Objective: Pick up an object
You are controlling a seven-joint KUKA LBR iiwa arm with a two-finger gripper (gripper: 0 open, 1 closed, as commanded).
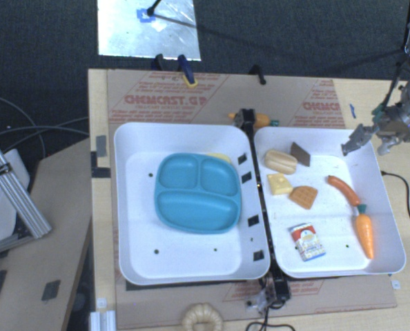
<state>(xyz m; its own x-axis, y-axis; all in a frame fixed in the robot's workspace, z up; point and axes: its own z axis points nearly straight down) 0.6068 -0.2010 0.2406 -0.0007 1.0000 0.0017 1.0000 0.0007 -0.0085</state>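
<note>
The right bin point(391, 243) holds several toy foods: a tan bread roll point(280, 161), a dark brown slab point(300, 154), a yellow cheese wedge point(279, 183), a round brown cookie point(304, 197), an orange sausage point(344, 189), a carrot point(364, 234) and a small red-and-white box point(307, 242). My gripper point(369, 143) hangs over the bin's far right corner, above and to the right of the sausage. Its fingers are spread open with nothing between them.
The left bin point(132, 205) carries a blue divided plate point(197, 192) with a pale yellow item point(220, 157) peeking out behind it. A black divider with clips point(255, 185) joins the bins. A shiny sheet point(148, 19) lies beyond the bench.
</note>
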